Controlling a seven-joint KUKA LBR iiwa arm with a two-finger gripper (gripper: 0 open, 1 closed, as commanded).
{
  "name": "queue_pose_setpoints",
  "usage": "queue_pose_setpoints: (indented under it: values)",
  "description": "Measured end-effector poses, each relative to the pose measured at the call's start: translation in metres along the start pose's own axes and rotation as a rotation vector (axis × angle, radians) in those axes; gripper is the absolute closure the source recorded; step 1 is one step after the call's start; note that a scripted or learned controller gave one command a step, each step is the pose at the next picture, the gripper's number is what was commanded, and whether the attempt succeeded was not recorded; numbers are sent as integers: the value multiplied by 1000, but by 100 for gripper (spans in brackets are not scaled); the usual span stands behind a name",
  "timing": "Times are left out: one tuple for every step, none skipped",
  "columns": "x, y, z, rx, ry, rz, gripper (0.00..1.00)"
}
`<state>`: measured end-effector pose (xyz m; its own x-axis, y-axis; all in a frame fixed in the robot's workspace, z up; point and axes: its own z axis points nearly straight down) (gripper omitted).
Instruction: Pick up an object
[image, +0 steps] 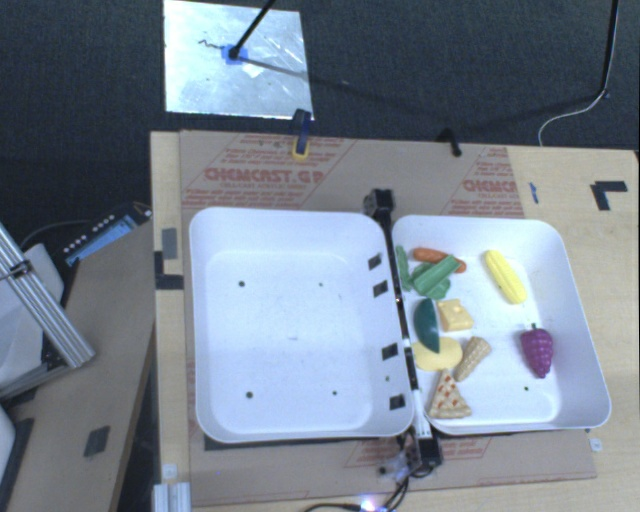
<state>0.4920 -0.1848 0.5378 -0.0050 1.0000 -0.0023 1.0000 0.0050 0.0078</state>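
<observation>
The right bin (575, 300) holds several toy foods. A yellow corn cob (505, 276) lies near its back, and a purple grape bunch (537, 350) sits toward its right side. Along the bin's left wall lie an orange carrot (432, 255), green pieces (433, 277), a dark green vegetable (427, 322), a cheese block (455, 316), a yellow slice (437, 355), a waffle cone (471, 356) and a pizza wedge (448, 398).
The left bin (290, 320) sits beside the right one on a cardboard-covered bench (420, 170). A foil sheet (238, 60) lies on the dark floor behind. A metal frame (40, 310) stands at the far left.
</observation>
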Motion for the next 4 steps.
queue_pose_setpoints:
  values:
    - [-5, -6, 22, 6, 1, 2, 100]
    - [-12, -5, 2, 3, 1, 2, 100]
    - [-15, -6, 44, 8, 1, 4, 100]
    - [-9, 8, 1, 1, 0, 0, 100]
